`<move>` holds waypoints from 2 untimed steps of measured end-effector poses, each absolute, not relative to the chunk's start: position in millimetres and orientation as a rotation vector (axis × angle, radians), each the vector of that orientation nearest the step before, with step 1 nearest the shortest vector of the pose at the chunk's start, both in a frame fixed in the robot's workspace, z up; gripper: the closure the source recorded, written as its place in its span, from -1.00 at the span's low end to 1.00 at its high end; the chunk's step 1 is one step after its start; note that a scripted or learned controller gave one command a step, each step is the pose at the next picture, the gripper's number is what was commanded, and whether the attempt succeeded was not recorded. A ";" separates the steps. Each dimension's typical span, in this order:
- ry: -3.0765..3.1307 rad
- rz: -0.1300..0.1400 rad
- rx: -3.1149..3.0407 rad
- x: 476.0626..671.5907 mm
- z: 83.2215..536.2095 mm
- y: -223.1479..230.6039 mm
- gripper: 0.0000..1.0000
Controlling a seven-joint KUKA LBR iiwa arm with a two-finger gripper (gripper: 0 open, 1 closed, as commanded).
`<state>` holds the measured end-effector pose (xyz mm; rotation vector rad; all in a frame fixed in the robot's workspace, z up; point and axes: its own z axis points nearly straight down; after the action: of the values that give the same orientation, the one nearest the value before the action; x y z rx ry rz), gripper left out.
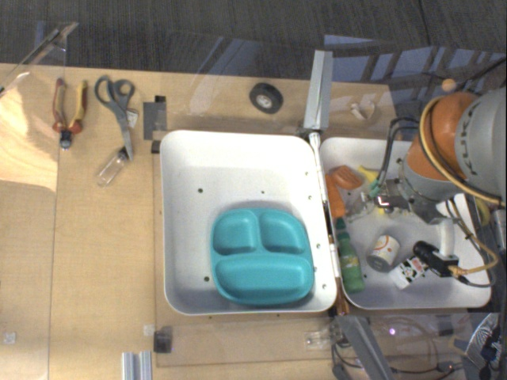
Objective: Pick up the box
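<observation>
Approach step — gripper low in the right bin; finger state cannot be told. Next: settle over the box, likely.

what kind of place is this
Probably a robot lab or workshop bench: two white bins set side by side, an industrial arm reaching in, and scissors, pliers and a tape roll lying nearby.

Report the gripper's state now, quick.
Gripper: low in the right bin near the orange thing; open or closed cannot be told.

Grey arm; orange band
</observation>
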<state>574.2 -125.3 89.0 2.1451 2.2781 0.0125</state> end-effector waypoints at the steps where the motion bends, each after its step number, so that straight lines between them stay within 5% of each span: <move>1: 2.321 0.006 2.106 641.7 87.1 -141.1 -1.00; 2: 2.310 0.006 2.117 587.1 209.8 -193.5 -1.00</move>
<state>587.1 -193.5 209.8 2.1170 2.3101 0.0061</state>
